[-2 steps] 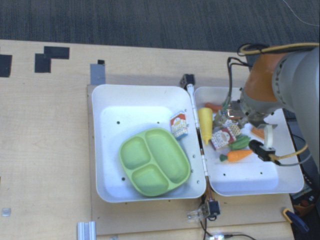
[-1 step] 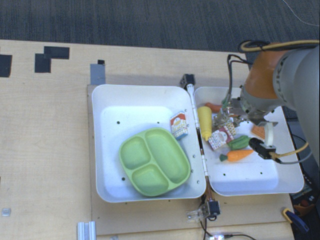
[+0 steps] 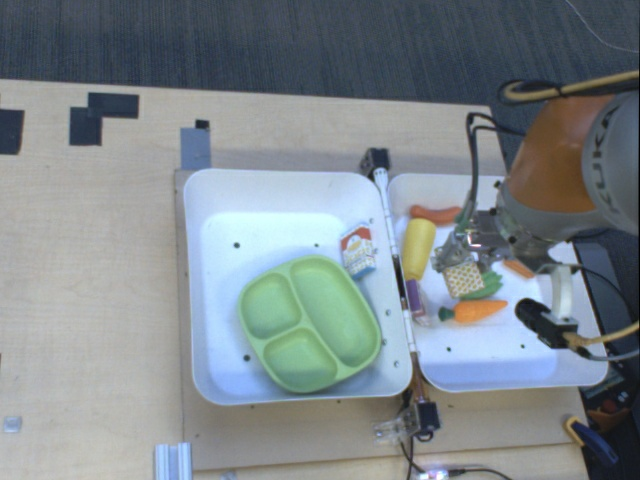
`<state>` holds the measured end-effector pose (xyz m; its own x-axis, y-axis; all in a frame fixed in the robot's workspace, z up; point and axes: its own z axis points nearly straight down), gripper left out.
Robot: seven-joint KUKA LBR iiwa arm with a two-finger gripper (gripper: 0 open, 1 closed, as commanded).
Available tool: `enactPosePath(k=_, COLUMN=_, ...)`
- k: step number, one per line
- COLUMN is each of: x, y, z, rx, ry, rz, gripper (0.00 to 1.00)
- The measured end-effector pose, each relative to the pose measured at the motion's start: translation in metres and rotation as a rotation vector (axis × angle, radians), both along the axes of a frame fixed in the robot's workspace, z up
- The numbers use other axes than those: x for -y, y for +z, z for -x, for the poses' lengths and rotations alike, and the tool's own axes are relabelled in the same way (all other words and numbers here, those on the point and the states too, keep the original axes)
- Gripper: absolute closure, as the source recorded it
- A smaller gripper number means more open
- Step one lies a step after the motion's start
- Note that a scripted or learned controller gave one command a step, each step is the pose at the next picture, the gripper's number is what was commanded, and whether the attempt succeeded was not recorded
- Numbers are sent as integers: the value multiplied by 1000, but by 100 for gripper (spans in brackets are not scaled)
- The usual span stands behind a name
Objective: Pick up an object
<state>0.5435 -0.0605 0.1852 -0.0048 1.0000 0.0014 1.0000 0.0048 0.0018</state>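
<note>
2 white bins sit side by side on the desk (image 3: 90,268). The left bin (image 3: 215,268), at frame centre, holds a green 3-compartment plate (image 3: 310,323) and a small carton (image 3: 358,252). The right bin (image 3: 500,363) holds a yellow bottle (image 3: 416,247), a carrot (image 3: 478,311), a tan waffle-like piece (image 3: 463,281) and an orange item (image 3: 434,212). The jaws (image 3: 462,248) hover above the waffle piece; their state cannot be told.
</note>
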Motion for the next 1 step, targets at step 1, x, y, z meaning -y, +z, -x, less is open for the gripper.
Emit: enactPosePath(k=1, x=-74, y=-1, z=-46, rx=0, ry=1, rz=0, gripper=100)
